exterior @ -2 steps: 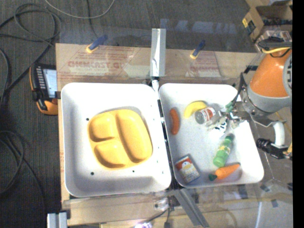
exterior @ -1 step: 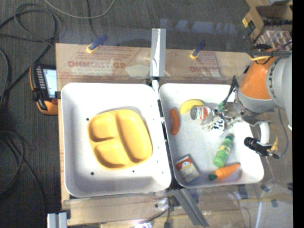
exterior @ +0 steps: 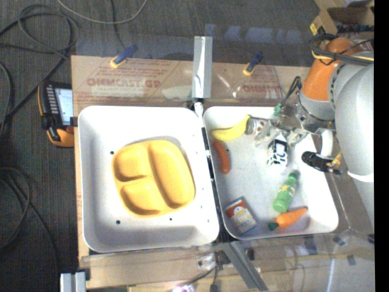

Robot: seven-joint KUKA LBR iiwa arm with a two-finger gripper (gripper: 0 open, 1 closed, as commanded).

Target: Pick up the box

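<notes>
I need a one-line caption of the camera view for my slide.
Gripper hovers over the right bin, far from the box lying near a carrot and a green bottle.

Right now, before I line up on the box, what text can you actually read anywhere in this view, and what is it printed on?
"CHEMCAST GP": faint red print on the brown paper-covered sheet behind the bins; it repeats at right, unreadable.
Small blue and orange box in the right white bin: picture label, wording too small.
Black and orange handheld device: screen blurred.

yellow tray (exterior: pixel 154 177), banana (exterior: pixel 231 131), carrot (exterior: pixel 289 218) — green bottle (exterior: pixel 285 191)
</notes>
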